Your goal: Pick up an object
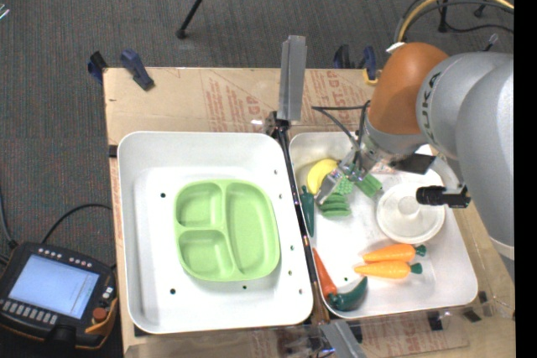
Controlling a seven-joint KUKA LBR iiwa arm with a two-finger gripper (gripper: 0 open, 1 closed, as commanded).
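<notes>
You had the gripper (334, 184) low in the right bin (453, 285), at its far-left part, over a ribbed green toy (337, 204) beside a smooth yellow piece (320, 173). I could not tell whether the fingers were spread or closed. A good grasp there needed them squared across the ribbed toy, clear of its yellow neighbour. Nearer lay two glossy orange carrots (390, 261); a round white cup (409, 214) sat right. The left bin (138, 264) held a green divided plate (226, 229).

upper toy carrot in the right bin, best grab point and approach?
Take the upper toy carrot at mid-body from above, fingers closing across its narrow width. It lies flat and roughly left-right, green top toward the right; the second carrot sits just below, so stay mid-length.
</notes>
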